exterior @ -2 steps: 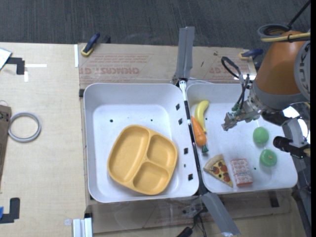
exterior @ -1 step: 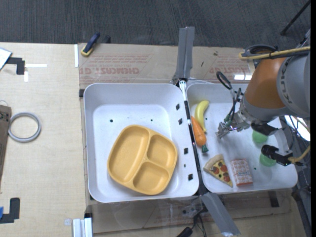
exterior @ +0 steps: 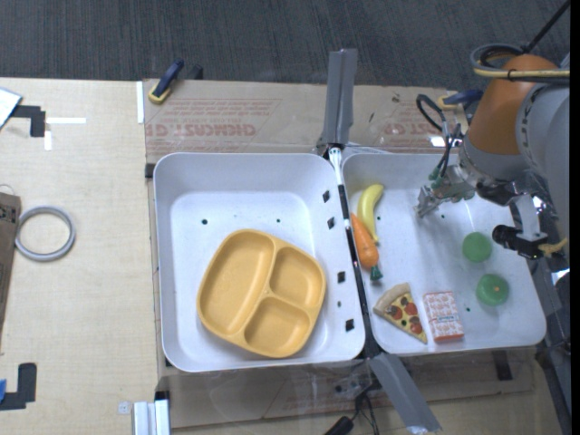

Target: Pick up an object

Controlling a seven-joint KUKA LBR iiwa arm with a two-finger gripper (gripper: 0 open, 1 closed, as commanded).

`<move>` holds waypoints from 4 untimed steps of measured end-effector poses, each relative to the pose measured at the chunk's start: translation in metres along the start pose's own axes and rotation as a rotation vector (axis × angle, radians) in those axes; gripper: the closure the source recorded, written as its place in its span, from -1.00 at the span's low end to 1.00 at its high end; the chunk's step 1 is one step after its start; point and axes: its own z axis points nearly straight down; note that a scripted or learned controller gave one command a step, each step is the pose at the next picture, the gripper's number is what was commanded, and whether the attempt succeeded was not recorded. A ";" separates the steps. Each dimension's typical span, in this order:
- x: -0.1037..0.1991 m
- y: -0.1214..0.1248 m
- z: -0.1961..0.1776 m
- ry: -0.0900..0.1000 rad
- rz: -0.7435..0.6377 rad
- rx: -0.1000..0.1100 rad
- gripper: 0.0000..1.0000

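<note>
My gripper hangs over the back part of the right bin, to the right of a yellow banana and up-left of a green ball. I see nothing held in it. An orange carrot lies just below the banana along the bin's left wall. A pizza slice toy and a small pink box lie near the front. A second green round piece sits at the right side.
The left bin holds a yellow divided plate. A grey divider post rises between the bins. A tape roll lies on the bench at far left, and a blue and yellow tool behind the bins.
</note>
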 end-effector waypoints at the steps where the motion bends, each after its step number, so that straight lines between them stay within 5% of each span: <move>1: 0.031 0.027 -0.229 -0.002 -0.322 -0.001 1.00; 2: 0.089 -0.056 -0.099 0.002 -0.393 0.002 1.00; 3: 0.086 -0.041 -0.100 0.000 -0.198 0.000 1.00; 4: 0.067 -0.043 -0.002 0.000 -0.290 -0.001 1.00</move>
